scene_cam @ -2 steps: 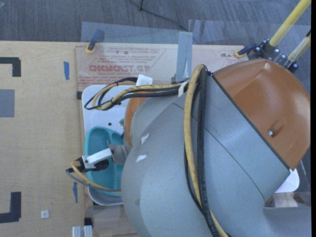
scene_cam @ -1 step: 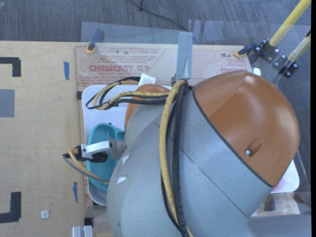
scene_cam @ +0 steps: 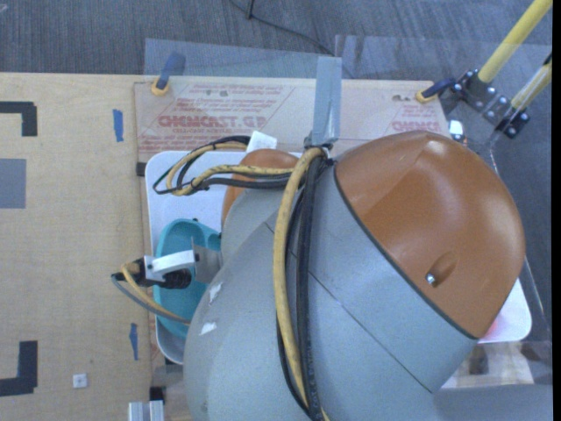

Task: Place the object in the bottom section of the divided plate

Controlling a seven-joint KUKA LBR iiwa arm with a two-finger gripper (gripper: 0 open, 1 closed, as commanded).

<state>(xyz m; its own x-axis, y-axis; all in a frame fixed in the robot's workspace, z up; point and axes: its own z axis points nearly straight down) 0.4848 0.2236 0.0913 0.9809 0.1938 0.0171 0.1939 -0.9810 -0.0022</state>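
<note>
Closest to you, the arm covers most of the view: a smooth grey rounded body with a glossy orange dome on its upper part. A yellow cable and a black one run together over the grey shell, and more loops of them lie above the left bin.

Left of the arm, you see a white and black part at the wrist end. It may belong to the claw, but you cannot tell if the claw is open or closed, or if it holds something.

Under this part lies a teal plastic piece with a curved rim, inside the left white bin. It may be the divided plate, but its sections are hidden by the arm. The object of the task you cannot pick out.

Right of the arm, one corner of the other white bin shows.

Behind the left bin stands a brown cardboard sheet with red printing; the letters are too blurred to read with certainty. The table left of the bin is pale wood, with black corner marks and small pieces of blue tape.

Farthest behind the arm is a grey carpet floor, and a yellow pole with a black clamp.
</note>
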